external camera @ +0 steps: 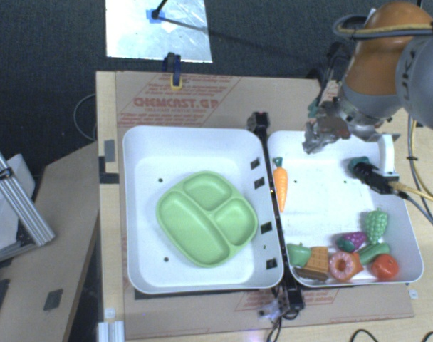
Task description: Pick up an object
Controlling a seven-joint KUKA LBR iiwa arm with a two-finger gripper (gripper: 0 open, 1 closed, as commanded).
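Your end effector (317, 138) hangs over far edge of right bin (409, 223); grip state: cannot tell. Carrot (279, 182) lies by bin's left wall. Toy food (345, 255) piled in near right corner. Green plate (206, 218) sits in left bin (142, 191).

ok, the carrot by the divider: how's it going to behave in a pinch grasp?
The carrot looks like moulded plastic, so probably stiff and light. Its tapered, rounded body may slip or roll out of a pinch. It lies against the right bin's left wall, which likely leaves a finger little room on that side.
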